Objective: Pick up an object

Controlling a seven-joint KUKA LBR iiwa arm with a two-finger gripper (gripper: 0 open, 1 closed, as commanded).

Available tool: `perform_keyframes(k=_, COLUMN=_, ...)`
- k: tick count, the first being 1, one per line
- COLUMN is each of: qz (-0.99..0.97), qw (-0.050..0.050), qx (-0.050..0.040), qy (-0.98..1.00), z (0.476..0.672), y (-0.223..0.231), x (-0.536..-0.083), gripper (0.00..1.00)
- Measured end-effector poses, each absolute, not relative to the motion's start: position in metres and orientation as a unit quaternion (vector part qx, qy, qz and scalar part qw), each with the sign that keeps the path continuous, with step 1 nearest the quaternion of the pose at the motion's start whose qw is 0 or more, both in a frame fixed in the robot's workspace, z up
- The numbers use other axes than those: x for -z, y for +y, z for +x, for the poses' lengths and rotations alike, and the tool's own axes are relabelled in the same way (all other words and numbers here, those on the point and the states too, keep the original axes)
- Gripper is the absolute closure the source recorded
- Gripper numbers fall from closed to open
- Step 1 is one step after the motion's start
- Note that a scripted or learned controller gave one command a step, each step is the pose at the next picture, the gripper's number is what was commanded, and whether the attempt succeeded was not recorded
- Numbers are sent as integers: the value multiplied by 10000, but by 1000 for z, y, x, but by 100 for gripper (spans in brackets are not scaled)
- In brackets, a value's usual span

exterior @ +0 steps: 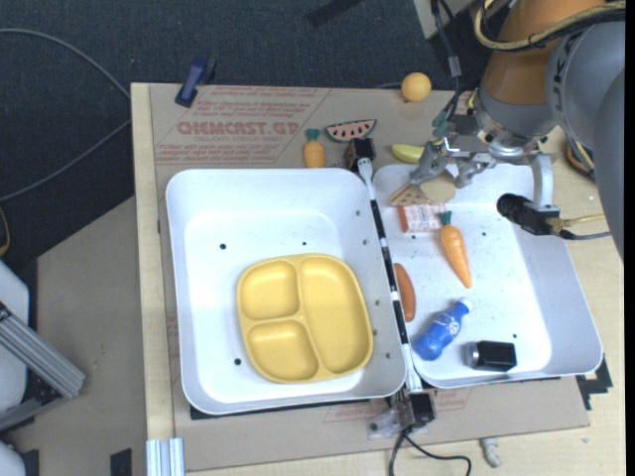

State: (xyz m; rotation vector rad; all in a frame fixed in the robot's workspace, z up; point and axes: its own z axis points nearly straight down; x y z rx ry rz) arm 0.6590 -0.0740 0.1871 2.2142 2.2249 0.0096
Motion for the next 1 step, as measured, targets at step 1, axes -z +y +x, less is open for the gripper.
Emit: perform_keyframes(k=1, qz=7065, qw=-10, qx=1, qy=7077, z=601, y=-28, x=-211, gripper=100)
